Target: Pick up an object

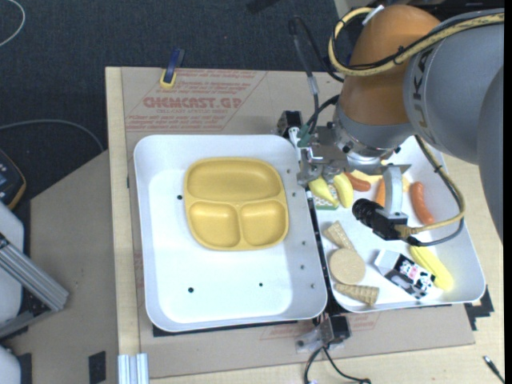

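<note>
My gripper [330, 181] is low over the near-left part of the right bin [472, 282], under the grey arm and its orange band. Right below it lie small yellow bananas [334, 190], and the wrist hides the fingers. An orange-red sausage [360, 184] rests beside the bananas. Carrots [419, 203] lie further right. A round cracker [347, 266], a waffle-like biscuit [336, 234] and a cone-shaped piece [357, 294] sit at the bin's front left. A yellow banana [430, 267] and a small black-and-white box [406, 272] lie at the front right.
The left bin [152, 238] holds a yellow divided plate [237, 202]. A black cylinder [376, 218] on the arm's cabling hangs over the right bin's middle. Cardboard [192, 94] lies behind the bins, with a yellow and blue clip [170, 70] on its far edge.
</note>
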`<move>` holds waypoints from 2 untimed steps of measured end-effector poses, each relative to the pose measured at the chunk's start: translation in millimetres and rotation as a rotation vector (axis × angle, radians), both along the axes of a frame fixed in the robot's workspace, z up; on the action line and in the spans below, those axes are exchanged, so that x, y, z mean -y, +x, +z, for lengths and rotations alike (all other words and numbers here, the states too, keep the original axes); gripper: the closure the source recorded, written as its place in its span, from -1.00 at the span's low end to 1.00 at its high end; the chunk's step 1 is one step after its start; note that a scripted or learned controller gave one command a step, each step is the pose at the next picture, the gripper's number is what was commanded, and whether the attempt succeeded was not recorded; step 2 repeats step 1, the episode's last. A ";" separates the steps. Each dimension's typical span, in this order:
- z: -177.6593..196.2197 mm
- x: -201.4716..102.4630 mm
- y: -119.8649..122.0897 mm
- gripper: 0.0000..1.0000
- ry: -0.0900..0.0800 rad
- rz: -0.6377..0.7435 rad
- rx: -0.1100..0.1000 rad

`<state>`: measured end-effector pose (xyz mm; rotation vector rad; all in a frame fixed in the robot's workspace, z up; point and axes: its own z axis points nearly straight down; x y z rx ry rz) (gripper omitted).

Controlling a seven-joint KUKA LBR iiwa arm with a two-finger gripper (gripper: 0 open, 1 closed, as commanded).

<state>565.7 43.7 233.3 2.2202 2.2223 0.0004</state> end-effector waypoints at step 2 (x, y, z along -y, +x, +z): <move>0.8 -7.6 0.8 1.00 0.000 0.000 0.002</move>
